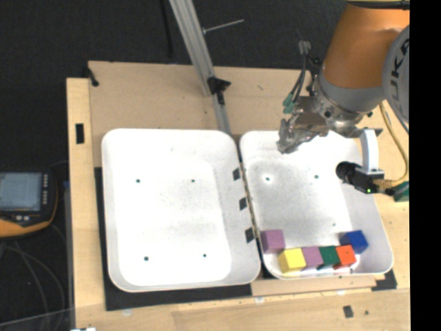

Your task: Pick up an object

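While the gripper (288, 143) hangs at 12 o'clock of the right bin (313, 192), I cannot tell its state. Small cubes sit at 6 o'clock along the rim: purple cube (273, 240), yellow cube (292, 259), green cube (329, 256), orange cube (345, 255), blue cube (355, 240).

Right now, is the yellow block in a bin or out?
In. The yellow block sits inside the right bin, by its near rim, beside other blocks.

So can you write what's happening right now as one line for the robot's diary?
gripper: above right bin's far edge, holding nothing | blocks: purple, yellow, green, orange, blue along near edge | pick: not yet done
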Tool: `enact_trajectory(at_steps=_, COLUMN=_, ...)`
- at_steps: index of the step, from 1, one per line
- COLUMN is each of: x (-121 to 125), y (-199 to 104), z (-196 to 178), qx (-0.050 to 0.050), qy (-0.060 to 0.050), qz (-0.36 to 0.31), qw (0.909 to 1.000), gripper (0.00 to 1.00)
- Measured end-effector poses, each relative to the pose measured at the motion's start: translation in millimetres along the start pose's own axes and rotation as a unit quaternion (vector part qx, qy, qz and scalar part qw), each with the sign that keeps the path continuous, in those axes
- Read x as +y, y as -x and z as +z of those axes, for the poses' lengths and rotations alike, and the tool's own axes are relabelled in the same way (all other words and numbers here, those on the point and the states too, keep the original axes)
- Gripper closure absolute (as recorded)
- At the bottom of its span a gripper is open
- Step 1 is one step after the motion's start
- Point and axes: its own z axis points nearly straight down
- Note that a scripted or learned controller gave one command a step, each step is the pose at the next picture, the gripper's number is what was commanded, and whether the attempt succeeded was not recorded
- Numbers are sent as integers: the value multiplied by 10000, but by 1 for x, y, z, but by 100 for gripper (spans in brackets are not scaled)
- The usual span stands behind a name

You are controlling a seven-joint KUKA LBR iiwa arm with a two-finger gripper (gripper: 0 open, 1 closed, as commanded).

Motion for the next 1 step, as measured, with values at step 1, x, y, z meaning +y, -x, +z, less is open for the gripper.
enact_trajectory(at_steps=1, x=-21, y=-43, z=-65, qx=-3, qy=30, qz=11, qw=10000, gripper=100)
